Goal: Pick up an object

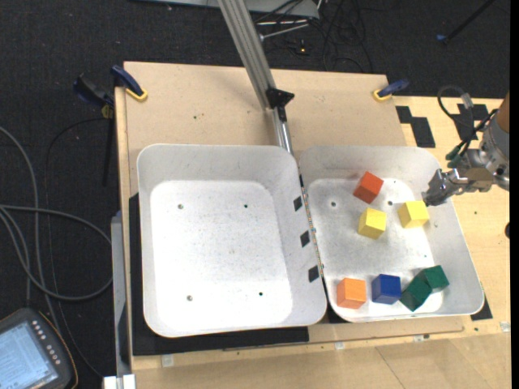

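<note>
The right bin [454, 233] holds several small blocks. An orange-red block [368, 187] lies near its back. Two yellow blocks sit mid-bin, one [372, 223] left of the other [413, 213]. Along the front wall are an orange block [351, 292], a blue block [387, 288] and two dark green blocks [424, 287] touching each other. My gripper [439, 190] hangs over the bin's right rim, just right of and above the right-hand yellow block. No block shows between its fingers.
The left bin [162, 177] lies beside the right one on the wooden bench [203, 108]. A slanted metal pole [247, 43] crosses the bench's back. Clamps [127, 82] [390, 89] grip the back corners. Cables trail at the right edge.
</note>
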